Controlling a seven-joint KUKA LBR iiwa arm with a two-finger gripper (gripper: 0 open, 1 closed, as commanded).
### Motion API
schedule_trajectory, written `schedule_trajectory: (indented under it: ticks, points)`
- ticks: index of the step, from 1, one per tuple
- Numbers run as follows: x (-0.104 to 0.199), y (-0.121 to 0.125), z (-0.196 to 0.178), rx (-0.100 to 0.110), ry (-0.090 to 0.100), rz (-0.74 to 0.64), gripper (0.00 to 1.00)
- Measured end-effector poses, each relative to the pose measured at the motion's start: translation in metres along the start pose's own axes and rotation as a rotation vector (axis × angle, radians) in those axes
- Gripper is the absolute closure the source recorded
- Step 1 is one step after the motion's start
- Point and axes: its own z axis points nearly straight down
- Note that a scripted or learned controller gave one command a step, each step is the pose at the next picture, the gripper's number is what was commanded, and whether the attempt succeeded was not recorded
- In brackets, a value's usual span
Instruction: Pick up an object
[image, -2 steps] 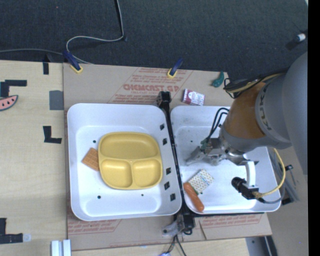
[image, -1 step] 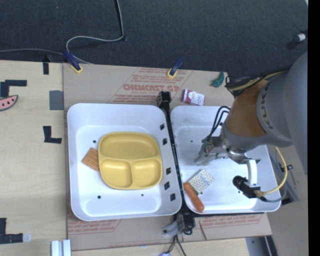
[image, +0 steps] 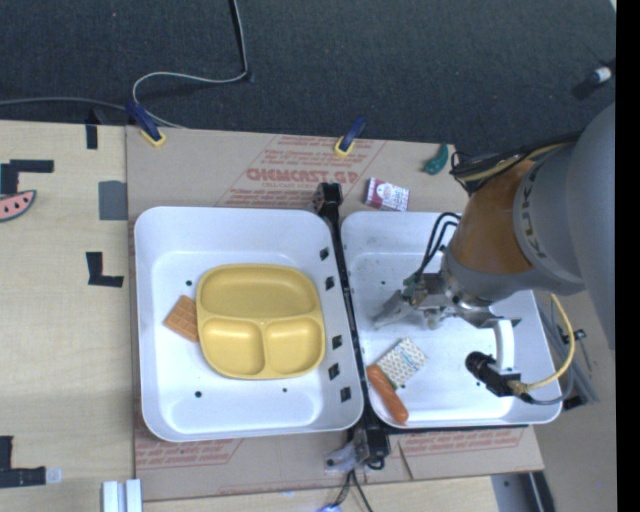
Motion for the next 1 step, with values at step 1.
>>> schedule_trajectory:
  ticks: [1]
  points:
    - [-0.0108,0.069,0.0201,-0.003,-0.002,0.001,0.0]
